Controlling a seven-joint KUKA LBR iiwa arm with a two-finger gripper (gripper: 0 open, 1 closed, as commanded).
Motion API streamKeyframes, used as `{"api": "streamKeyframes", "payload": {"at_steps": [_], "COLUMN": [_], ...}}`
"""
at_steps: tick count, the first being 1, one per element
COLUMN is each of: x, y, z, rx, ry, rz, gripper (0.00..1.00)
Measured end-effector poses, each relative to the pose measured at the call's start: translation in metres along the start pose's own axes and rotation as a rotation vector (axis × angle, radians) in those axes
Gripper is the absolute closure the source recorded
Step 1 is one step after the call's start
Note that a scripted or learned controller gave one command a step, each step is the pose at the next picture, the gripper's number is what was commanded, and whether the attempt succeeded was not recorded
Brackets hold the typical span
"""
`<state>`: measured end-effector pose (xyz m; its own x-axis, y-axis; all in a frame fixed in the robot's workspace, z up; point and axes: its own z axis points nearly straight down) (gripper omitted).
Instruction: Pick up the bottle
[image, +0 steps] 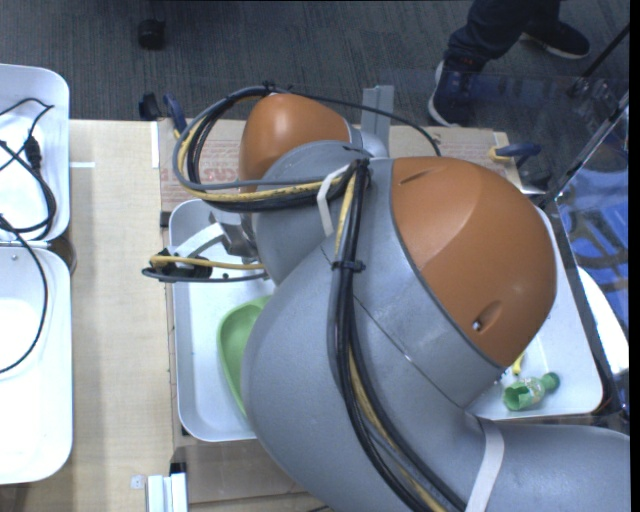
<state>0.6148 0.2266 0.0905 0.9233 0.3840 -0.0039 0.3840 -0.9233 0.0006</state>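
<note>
Arm (400, 330) fills centre frame, covering most of the bin (195, 400) on the wooden surface (110, 300). Green bowl-like item (235, 350) peeks out at 9 o'clock of the arm. Bottle (528, 392), green with a pale cap, lies at 4 o'clock by the bin's right edge. Tool is hidden, so I cannot tell its state. Risk: a blind grasp lands far from the bottle, or grabs the green item instead.
</note>
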Motion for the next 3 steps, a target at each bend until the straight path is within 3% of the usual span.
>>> {"api": "streamKeyframes", "payload": {"at_steps": [1, 2, 3], "x": [-0.037, 0.030, 0.023], "y": [0.026, 0.012, 0.032], "z": [-0.083, -0.058, -0.194], "rx": [-0.001, -0.001, -0.002], "ry": [0.001, 0.000, 0.002], "rz": [0.102, -0.015, -0.008], "gripper": [0.00, 0.00, 0.00]}}
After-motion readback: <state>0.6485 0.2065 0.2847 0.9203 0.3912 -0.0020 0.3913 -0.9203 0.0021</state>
